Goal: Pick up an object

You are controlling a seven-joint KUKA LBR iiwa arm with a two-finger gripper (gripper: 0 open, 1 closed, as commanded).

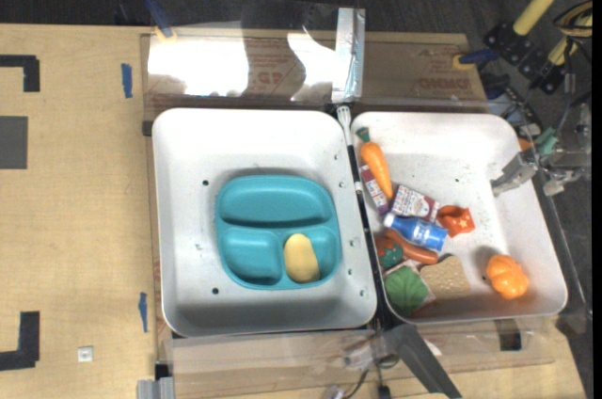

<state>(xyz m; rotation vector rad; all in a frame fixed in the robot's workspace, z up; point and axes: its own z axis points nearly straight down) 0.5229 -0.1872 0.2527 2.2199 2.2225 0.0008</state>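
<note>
Carrot (375, 164) in right bin (442, 126) | potato (301, 257) on teal tray (273, 209)

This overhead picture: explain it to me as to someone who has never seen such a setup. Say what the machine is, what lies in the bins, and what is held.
One fixed camera looks down at a slant on a bench with two white bins. The left bin holds a teal tray with a yellow potato-like toy in one compartment. The right bin holds toy food: a carrot, a blue bottle, an orange fruit and a green piece. The robot arm reaches in from the right; its gripper sits at the right bin's edge. Nothing shows between its fingers.
</note>
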